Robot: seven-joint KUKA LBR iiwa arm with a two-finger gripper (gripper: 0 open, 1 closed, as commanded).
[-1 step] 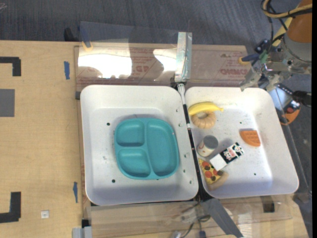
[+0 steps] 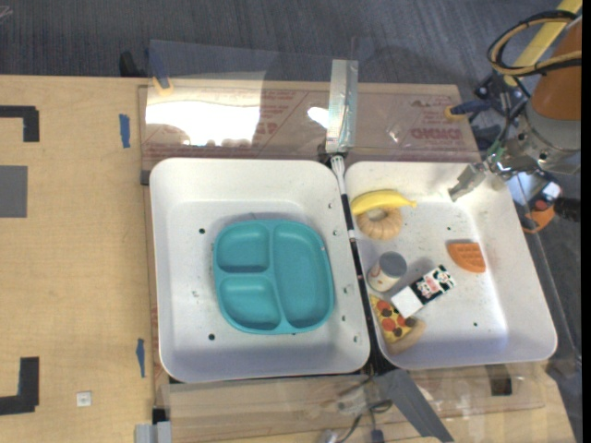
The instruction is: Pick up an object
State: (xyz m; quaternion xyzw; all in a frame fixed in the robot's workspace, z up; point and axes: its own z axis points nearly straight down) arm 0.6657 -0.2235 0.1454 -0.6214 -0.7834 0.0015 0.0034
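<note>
Camera view, looking down on the bench. Two white bins sit side by side: left bin [image 2: 175,201] in the centre of the frame, right bin [image 2: 517,312] just to its right.

Arm [image 2: 559,109] enters at the upper right of the frame, grey with the orange band showing near the top right corner, yellow and black cables looped above it. Wrist angles down and to the left. Gripper [image 2: 464,185] sits over the upper right part of the right bin, near its back rim, tip pointing lower left. Nothing is seen between the fingers; whether they stand wide or narrow, cannot tell at this resolution.

Right bin contents, all well apart from the gripper except the nearest:
- yellow banana [image 2: 380,200], upper left of the bin, touching a tan doughnut [image 2: 380,222] just below it
- orange piece [image 2: 467,255], right of centre
- grey round object [image 2: 391,265], left of centre
- black-and-white packet [image 2: 423,290], tilted, just below the grey object
- pizza slice toy [image 2: 395,321], lower left corner

Left bin holds a teal divided tray [image 2: 274,277], three compartments, lying flat.
</note>
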